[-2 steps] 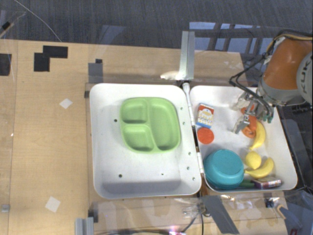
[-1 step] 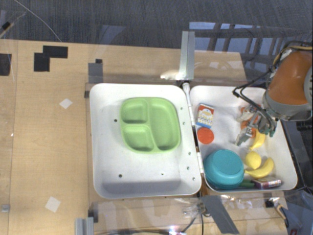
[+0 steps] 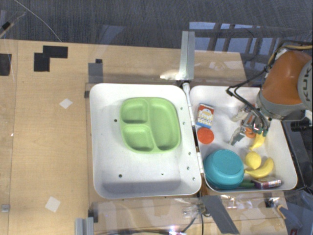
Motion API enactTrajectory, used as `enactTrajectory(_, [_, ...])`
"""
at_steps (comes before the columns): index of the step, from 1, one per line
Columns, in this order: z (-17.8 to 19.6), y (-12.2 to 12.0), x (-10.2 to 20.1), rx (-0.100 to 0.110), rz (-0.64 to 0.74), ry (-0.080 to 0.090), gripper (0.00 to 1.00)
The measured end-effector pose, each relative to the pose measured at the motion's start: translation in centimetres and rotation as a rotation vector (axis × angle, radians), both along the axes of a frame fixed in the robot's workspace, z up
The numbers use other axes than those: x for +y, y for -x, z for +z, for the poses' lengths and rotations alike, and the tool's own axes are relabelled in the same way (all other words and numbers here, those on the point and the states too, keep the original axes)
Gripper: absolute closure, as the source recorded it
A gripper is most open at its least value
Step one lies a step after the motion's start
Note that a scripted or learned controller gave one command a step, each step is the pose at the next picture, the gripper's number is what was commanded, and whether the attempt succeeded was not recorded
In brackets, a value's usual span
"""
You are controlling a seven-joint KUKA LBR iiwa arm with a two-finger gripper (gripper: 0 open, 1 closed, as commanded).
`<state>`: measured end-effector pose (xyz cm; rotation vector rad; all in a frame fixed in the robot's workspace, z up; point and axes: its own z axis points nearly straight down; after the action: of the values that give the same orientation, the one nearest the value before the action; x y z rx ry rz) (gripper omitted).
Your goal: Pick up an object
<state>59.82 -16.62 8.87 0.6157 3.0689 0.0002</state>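
My gripper (image 3: 238, 127) hangs over the right bin (image 3: 288, 153), at its middle right, with its two silvery fingers spread open and nothing visible between them. Just right of it lies a small yellow piece (image 3: 258, 141). Below that sit a yellow lemon-like fruit (image 3: 252, 158) and a banana (image 3: 262, 169). A blue bowl (image 3: 224, 168) rests in the bin's near left corner. A red-orange disc (image 3: 206, 136) and a small white and orange carton (image 3: 205, 115) lie left of the gripper. A purple marker (image 3: 266, 183) lies along the near wall.
The left bin (image 3: 105, 146) holds a green divided plate (image 3: 148, 124). The arm's orange band (image 3: 283, 77) and grey wrist rise over the right bin's far right corner, with black cables beside them. A metal post (image 3: 188, 53) stands behind the two bins.
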Motion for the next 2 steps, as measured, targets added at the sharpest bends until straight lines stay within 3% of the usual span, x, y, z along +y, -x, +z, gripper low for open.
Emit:
enactTrajectory(1, [1.6, -0.5, 0.0, -0.016, 0.005, 0.004, 1.0])
enactTrajectory(2, [11.3, 0.8, 6.1, -0.01, -0.047, -0.002, 1.0])
